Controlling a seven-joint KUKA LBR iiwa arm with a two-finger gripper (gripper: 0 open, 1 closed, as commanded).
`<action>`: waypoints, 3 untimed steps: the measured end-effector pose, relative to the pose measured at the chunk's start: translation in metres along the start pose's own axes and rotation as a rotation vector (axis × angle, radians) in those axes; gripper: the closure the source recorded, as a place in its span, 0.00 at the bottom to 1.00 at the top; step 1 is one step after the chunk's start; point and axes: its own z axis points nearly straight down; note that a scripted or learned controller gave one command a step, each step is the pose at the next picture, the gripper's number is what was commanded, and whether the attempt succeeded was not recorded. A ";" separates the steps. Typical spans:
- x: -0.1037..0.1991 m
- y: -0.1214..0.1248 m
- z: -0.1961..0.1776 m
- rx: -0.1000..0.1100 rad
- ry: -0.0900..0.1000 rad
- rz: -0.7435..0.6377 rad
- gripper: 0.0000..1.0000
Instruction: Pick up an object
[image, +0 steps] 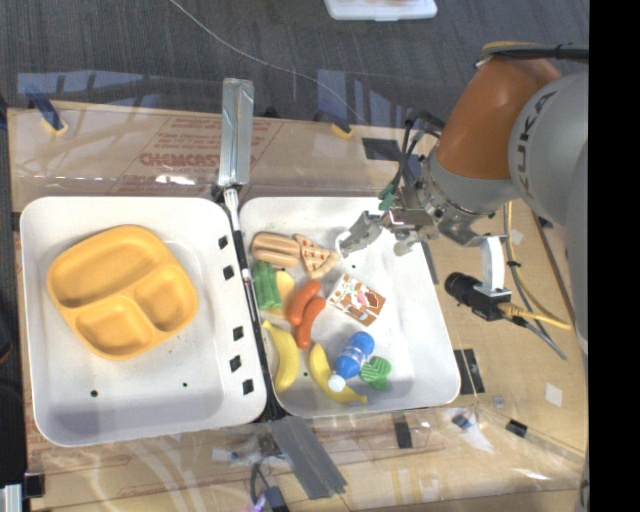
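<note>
While your gripper (372, 230) hung over the right bin (430, 330), seemingly spread and empty, the snack packet (356, 298) lay just below-left of it, tilted diagonally.

Both bins, the left bin (40, 330) and the right bin (425, 340), are seen as smooth white plastic with a soft sheen. The divided tray (120, 290) is finished in matt yellow plastic. The desk (540, 400) looks like pale wood, partly covered by glossy clear film. The toy bananas (285, 360) appear smooth and slightly glossy.
</note>
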 end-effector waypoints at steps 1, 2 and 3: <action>0.043 -0.073 0.156 -0.003 0.000 0.063 0.00; 0.044 -0.073 0.148 0.000 0.000 0.057 1.00; 0.092 -0.003 0.062 -0.008 0.002 0.127 1.00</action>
